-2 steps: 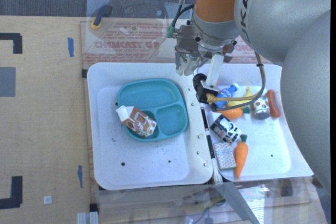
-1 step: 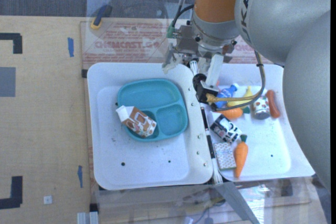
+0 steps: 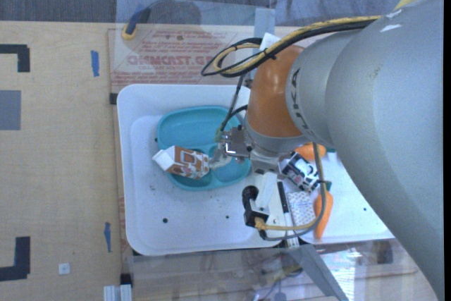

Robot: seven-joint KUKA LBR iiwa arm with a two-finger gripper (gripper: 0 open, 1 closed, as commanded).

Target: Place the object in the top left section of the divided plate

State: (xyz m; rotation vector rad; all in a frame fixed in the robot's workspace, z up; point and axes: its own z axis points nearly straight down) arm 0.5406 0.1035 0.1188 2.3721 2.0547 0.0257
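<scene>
The claw (image 3: 224,149) hangs over the blue divided plate (image 3: 187,129) in the left bin (image 3: 141,222); whether it is open I cannot tell. A small printed packet (image 3: 184,161), apparently cardboard, lies on the plate's lower left edge.

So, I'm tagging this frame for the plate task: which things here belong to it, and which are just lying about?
Belongs to the job:
- teal divided plate
- white and orange carton lying on the plate's lower-left rim
- gripper over the plate

Just lying about:
- orange carrot-like item in the white bin
- blue tape marks on the bench
</scene>
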